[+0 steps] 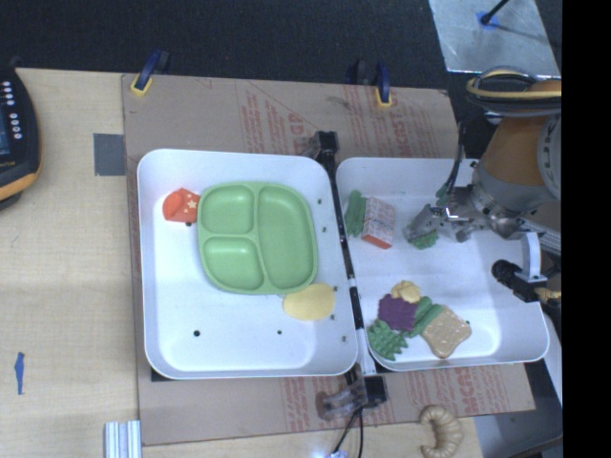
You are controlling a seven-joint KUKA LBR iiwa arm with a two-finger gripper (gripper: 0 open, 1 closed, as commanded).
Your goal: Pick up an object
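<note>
Green object (424, 238) sits pinched between the closed claw (430, 227) in right bin (516, 346).

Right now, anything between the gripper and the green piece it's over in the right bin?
Nothing visible. The gripper sits right at the small green piece in the right bin; the carton lies apart to its left. Whether it's gripped can't be told.

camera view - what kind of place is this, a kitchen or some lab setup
Most likely a robot lab test bench, not a kitchen. Two shallow white bins sit on cardboard clamped to the bench, the food in them looks like toys, and a control pendant lies at the left edge.
</note>
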